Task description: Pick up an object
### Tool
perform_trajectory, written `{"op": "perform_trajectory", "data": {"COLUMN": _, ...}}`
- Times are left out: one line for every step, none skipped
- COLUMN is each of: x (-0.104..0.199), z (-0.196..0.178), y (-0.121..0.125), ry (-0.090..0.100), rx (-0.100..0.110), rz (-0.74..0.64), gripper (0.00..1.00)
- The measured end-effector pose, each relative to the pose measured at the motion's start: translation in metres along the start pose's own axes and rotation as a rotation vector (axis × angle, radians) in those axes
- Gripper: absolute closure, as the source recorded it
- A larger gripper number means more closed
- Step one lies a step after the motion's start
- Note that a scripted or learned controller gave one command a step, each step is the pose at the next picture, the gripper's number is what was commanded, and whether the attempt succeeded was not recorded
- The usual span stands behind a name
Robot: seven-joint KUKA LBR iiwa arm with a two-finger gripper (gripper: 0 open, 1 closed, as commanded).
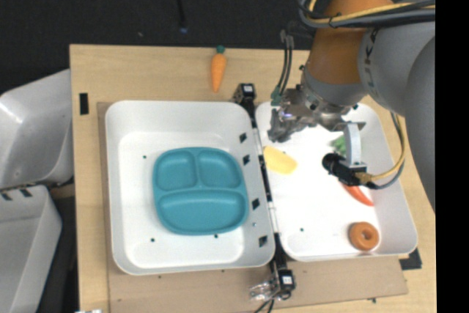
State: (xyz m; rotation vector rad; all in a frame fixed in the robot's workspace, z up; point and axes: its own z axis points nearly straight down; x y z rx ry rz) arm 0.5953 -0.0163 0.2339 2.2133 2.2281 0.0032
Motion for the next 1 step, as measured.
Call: {"op": "perform_trajectory", "data": {"x": 0.0537, "z": 0.0055, "y": 0.0255, "ry": 0.000, "rx": 0.000, "rz": -0.001, "gripper": 1.00}}
